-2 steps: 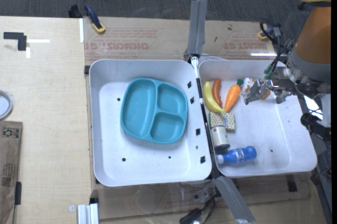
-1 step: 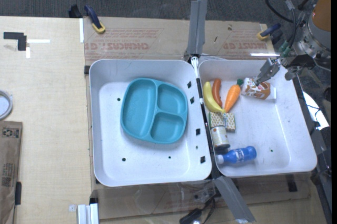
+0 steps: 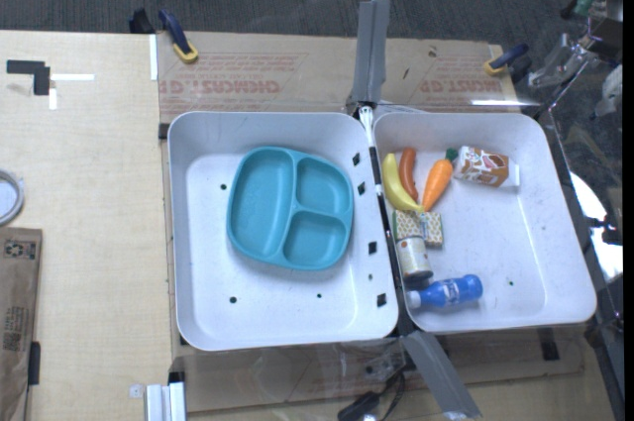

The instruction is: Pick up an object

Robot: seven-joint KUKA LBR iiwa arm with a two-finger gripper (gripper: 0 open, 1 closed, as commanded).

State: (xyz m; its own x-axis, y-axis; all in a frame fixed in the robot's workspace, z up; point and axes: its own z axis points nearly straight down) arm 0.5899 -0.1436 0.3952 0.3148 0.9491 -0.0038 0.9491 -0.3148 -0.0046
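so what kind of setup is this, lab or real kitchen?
Most likely a robot-manipulation lab bench, not a kitchen. Two shallow white bins sit side by side on cardboard held by clamps, one holding a teal divided plate, the other toy food such as a carrot and banana.

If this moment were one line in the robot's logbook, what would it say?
stage: nothing picked yet | left bin: blue plate | right bin: banana, carrot, carton, bottle
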